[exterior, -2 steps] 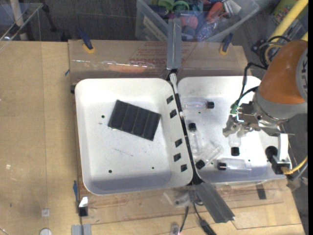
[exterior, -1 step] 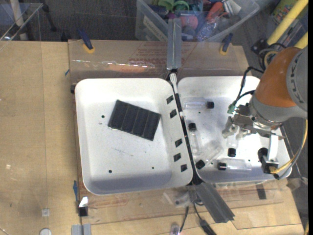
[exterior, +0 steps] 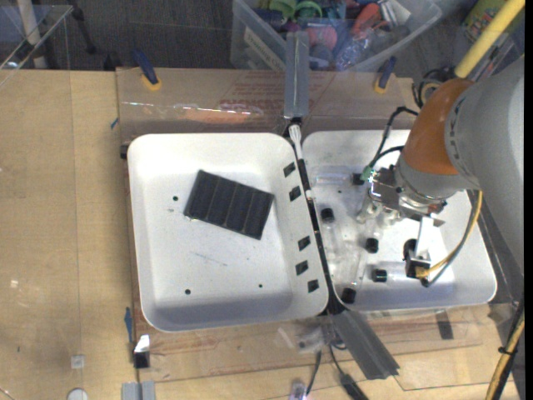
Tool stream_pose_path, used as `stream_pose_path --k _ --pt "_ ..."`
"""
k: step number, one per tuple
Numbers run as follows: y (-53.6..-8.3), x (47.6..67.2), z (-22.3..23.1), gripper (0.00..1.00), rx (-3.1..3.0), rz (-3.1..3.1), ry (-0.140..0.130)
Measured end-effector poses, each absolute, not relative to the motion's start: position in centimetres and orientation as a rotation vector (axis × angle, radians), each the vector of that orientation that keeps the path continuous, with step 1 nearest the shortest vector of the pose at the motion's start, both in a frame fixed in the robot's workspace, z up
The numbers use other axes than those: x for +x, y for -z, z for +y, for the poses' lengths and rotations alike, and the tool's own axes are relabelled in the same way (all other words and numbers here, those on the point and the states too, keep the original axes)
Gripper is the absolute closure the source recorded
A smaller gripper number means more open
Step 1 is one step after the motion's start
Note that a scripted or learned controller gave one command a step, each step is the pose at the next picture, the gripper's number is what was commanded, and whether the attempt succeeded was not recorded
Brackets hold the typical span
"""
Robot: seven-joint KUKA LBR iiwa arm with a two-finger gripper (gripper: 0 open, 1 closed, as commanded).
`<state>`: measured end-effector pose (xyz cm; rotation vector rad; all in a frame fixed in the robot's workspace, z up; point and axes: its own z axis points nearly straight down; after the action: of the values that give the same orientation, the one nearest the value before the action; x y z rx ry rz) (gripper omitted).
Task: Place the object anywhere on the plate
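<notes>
The plate is a dark, ridged rectangle lying flat in the left bin, towards its back. My gripper hangs low over the middle of the right bin, under the grey wrist and orange band. It is well to the right of the plate, across the divider between the bins. Something pale or see-through shows at the gripper's tip, and I cannot make out what it is. Several small dark pieces lie on the right bin's floor close below the gripper.
A black-clipped divider rail runs between the two bins. A clear tub of coloured toys stands behind the bench. Cables loop from the wrist over the right bin. Bare wooden bench lies to the left.
</notes>
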<state>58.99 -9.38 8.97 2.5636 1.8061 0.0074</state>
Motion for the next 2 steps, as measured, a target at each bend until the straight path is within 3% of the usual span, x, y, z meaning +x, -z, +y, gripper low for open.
stream_pose_path --k 1,2 --pt "-9.0 60.1 -9.6 1.00 2.643 1.693 -0.009" --pt "-8.9 63.2 -9.8 1.00 2.877 1.253 -0.006"
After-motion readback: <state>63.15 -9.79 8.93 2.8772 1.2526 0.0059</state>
